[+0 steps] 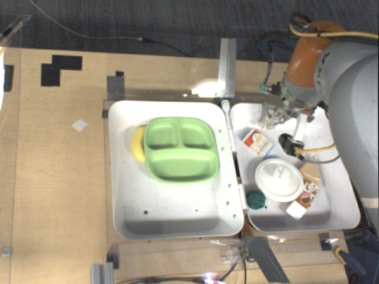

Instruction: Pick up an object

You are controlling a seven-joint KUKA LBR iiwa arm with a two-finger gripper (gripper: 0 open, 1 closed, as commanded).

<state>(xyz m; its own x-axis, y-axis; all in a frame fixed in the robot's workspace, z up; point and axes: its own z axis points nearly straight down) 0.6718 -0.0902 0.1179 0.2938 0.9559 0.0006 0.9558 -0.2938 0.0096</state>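
Observation:
My gripper hangs over the far part of the right bin, just up and right of a small orange and white carton. Nothing shows held in it. Nearer the front of that bin sits a round white bowl, with a dark green ball at its lower left. A brown piece and a white and red packet lie to the bowl's right.
The left bin holds a green divided plate with a yellow banana partly under its left edge. A metal post stands behind the wall between the bins. The arm covers the right bin's far right corner.

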